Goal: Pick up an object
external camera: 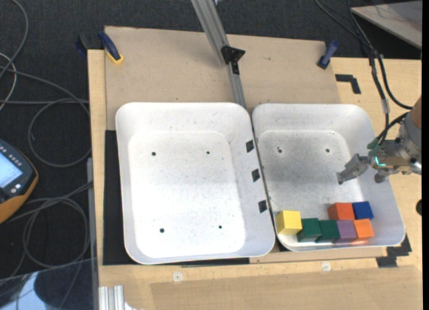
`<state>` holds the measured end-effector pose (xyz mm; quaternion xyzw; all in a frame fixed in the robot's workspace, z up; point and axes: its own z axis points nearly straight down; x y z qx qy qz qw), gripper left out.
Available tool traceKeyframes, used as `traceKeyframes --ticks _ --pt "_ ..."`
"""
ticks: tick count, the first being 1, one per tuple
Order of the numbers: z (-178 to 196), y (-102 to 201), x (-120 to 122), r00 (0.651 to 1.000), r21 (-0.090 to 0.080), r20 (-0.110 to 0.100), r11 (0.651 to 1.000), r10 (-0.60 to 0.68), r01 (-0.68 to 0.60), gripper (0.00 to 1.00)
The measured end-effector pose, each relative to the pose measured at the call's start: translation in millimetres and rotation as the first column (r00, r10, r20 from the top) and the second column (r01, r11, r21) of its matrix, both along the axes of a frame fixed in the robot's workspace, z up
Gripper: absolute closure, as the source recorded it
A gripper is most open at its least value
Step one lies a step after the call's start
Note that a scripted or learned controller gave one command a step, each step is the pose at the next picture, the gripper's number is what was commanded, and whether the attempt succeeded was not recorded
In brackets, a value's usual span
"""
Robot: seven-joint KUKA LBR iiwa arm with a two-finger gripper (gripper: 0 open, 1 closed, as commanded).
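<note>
1. Far left on the dark floor lies a yellow-and-black handheld unit [10, 178] with a lit screen, among loose black cables [40, 111].
2. On the bench [167, 67], 2 blue clamps [110, 46] pin a brown board at its back corners.
3. The left bin [184, 118] is a shallow white tray with 4 small dark dots in its floor.
4. A grey metal pole [211, 17] slants down from the top to the seam between the 2 bins.
5. The right bin [308, 118] holds the blocks, bunched along its near edge: a yellow block [289, 220], 2 green blocks [319, 229], a purple one [347, 229], 2 orange ones [343, 210] and a blue one [362, 209].
6. The gripper [365, 167] hangs over the right bin's right side, above the blocks and apart from them; its fingers look spread, with nothing between them.
</note>
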<state>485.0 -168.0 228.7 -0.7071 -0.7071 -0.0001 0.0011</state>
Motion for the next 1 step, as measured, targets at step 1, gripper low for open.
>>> traceKeyframes --ticks 1 --pt "-47.5 2.0 8.2 1.0 0.001 -0.005 1.0 0.0 0.0 0.0"
